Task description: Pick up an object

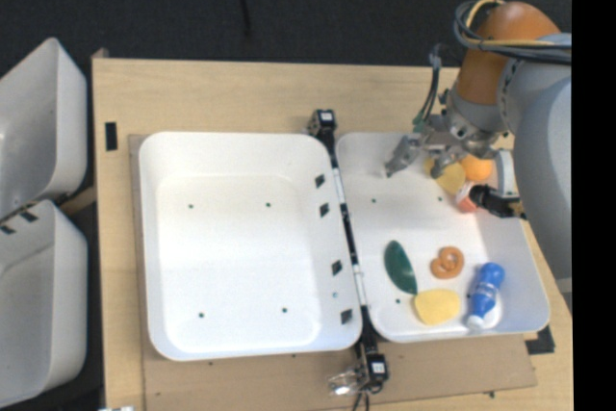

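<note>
- Two shallow white bins sit side by side on a pale wooden bench (115, 236): the left bin (241, 245) takes the middle of the frame, the right bin (385, 207) lies toward the right edge.
- One gripper (412, 154) hangs over the upper part of the right bin; its two grey fingers are spread apart with nothing between them.
- One dark green leaf-shaped piece (400, 266), smooth and pointed, lies in the lower middle of the right bin.
- One small orange ring (448, 262), doughnut-like, sits just right of it.
- One flat pale yellow piece (437, 306), rounded, lies below the ring.
- One blue and white bottle-shaped object (485, 294) lies at the lower right; any label is too small to read.
- One round orange ball (476, 169) and one yellow lump (449, 178) sit close beside the arm.
- One red-tipped item (468, 200) lies below them, partly hidden.
</note>
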`<action>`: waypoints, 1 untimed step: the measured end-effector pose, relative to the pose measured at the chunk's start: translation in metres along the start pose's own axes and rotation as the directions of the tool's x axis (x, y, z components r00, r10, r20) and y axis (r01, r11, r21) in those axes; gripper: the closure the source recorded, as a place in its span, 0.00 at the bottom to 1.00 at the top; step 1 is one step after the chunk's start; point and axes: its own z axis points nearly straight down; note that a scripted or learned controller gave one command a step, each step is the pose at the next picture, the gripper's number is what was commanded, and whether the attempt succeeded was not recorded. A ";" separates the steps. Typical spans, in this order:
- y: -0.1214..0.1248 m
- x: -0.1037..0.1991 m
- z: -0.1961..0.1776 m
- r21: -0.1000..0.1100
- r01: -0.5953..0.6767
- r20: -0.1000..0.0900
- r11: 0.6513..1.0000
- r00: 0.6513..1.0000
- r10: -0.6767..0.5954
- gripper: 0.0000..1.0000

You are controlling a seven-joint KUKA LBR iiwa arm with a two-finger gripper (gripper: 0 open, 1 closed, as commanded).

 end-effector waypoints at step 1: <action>-0.089 -0.026 0.002 -0.016 -0.002 0.010 1.000 1.000 0.002 0.00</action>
